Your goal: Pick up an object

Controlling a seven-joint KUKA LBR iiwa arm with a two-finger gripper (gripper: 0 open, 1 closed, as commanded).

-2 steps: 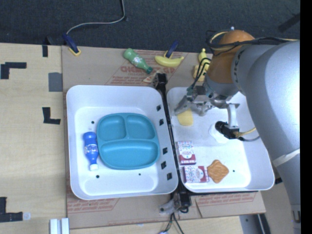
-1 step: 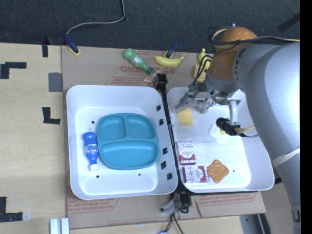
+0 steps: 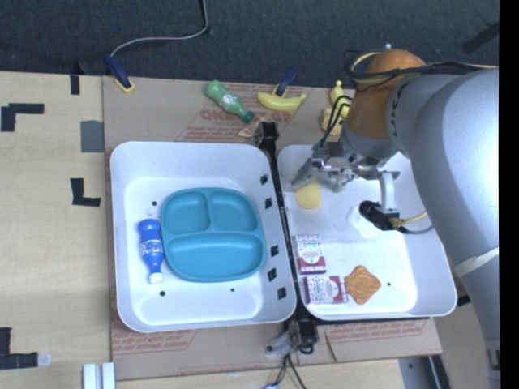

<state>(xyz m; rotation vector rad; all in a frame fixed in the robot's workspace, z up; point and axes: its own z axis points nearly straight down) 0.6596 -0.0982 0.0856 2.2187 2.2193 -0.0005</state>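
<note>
My gripper (image 3: 323,173) hangs over the far left part of the right bin (image 3: 422,298), fingers spread and nothing between them. Just below its fingertips a pale yellow rounded object (image 3: 308,197) lies on the bin floor, close to the gripper; whether they touch I cannot tell. Nearer the front of the same bin lie a small red and white packet (image 3: 309,254), a second red and white packet (image 3: 323,288) and an orange-brown biscuit-like piece (image 3: 362,284).
The left bin (image 3: 130,177) holds a blue divided plate (image 3: 214,233) and a blue bottle (image 3: 150,250) lying at its left. Behind the bins on the cardboard lie a green bottle (image 3: 228,100), a banana (image 3: 280,100) and a yellow toy (image 3: 335,108). The arm covers the right bin's far right.
</note>
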